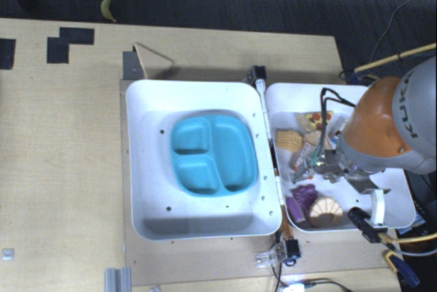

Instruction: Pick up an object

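End effector (307, 164) is low in the right bin (403, 205), amid the pile; can't tell its state from this angle. Candidates around it: purple toy (301, 202) and tan ridged shell-like piece (326, 210) at the bin's near edge, waffle-textured piece (289, 140) further back. All look like light, rigid plastic play food, probably slick. I'd pinch the purple one across its narrow width. Left bin (147, 147) holds a blue divided tray (213, 153).
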Controlling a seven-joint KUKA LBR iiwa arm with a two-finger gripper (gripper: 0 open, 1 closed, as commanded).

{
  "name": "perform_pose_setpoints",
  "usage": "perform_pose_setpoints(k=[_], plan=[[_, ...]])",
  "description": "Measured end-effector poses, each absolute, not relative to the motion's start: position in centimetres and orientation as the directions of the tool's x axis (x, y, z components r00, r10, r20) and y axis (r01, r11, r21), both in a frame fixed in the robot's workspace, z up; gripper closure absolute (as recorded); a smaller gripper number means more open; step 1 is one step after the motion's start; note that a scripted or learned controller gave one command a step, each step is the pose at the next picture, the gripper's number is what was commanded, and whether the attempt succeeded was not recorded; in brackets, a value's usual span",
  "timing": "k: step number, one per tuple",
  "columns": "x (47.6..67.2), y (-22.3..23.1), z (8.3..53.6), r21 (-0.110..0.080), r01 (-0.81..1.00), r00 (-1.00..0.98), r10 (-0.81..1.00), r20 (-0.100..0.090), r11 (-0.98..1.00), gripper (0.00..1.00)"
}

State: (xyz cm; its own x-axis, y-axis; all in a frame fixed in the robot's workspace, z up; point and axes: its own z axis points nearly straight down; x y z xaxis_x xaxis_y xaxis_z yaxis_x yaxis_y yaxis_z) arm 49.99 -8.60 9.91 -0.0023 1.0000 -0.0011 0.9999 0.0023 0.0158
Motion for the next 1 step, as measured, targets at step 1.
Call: perform_pose_setpoints(k=[1], plan=[[50.14, -8.53, 10.98, 0.019, 1.000, -0.003, 1.000, 0.000, 0.003, 1.00]])
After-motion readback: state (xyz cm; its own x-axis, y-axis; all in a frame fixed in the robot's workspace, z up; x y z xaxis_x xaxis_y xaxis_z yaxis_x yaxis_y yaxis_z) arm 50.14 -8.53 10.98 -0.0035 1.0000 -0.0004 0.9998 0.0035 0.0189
